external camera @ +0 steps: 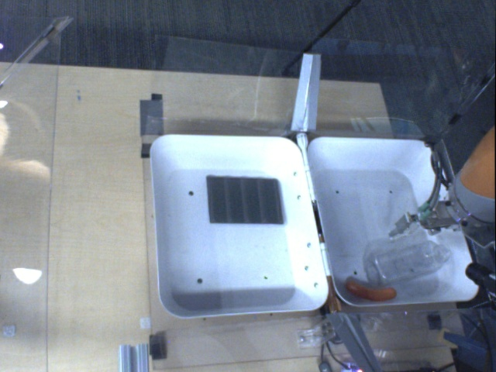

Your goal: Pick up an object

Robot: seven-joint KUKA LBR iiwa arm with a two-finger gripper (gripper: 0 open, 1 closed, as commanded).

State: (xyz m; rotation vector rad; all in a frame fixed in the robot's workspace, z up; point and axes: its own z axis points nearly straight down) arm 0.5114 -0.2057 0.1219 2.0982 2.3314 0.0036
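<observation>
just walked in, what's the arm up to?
The arm reaches in from the right over the right bin. Its gripper sits low just above a clear plastic bottle lying on its side. A small sausage-like toy lies near the front rim. The left bin has a dark grated panel.

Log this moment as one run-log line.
arm: over right bin | gripper: above clear plastic bottle | orange sausage-shaped object: near front wall | left bin: dark grey pad
</observation>
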